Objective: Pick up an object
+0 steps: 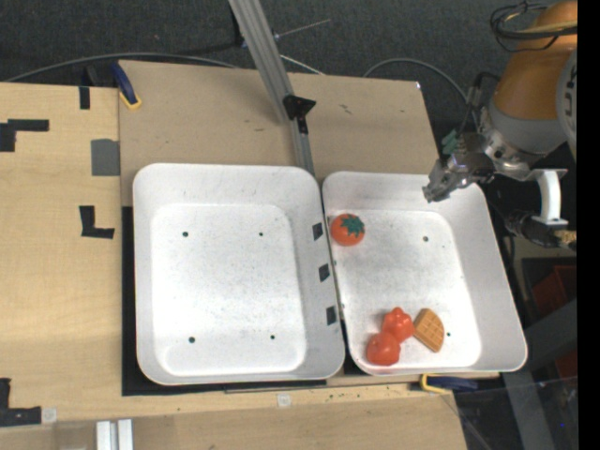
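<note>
arm poised over the right bin (487, 251), three small toys inside it.

nearest in the right bin, by its front rim, a lumpy red pepper-like toy (389, 336) sits touching or just beside a tan waffle-textured piece (429, 329); their exact shapes are too small to make out. toward the bin's back left corner lies a round orange-red tomato-like toy (348, 230) with a green top, well apart from the other two. the bin is shallow, white and speckled, with rounded corners; the left bin (150, 251) beside it is alike. both rest on a pale wooden bench (56, 270) marked with black tape. over the right bin's far right corner hangs the gripper (437, 190), dark and blurred, so i cannot tell how it is set, and nothing is seen in it. the arm is cut off at the right edge.
</note>
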Controlling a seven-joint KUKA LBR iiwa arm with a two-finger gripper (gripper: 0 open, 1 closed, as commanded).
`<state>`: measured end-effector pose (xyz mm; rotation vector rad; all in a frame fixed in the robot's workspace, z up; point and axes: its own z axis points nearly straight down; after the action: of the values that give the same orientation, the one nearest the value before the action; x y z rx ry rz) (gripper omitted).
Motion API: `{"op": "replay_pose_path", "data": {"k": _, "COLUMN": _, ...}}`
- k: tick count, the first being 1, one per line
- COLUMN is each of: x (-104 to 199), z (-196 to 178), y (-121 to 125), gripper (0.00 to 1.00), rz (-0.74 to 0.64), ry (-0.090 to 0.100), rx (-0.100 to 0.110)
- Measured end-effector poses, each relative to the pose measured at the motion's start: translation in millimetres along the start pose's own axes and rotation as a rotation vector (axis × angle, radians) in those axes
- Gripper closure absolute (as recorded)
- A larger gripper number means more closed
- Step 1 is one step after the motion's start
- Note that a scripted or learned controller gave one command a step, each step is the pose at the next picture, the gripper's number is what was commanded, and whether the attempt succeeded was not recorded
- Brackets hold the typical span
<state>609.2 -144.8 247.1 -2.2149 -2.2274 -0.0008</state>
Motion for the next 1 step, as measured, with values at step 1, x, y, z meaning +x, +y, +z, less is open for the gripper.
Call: {"op": "replay_pose_path", "data": {"k": 1, "x": 45.4, "z": 6.9, "y": -1.1, "gripper": 1.0, "rz": 0.0, "ry": 0.0, "rx": 0.002}}
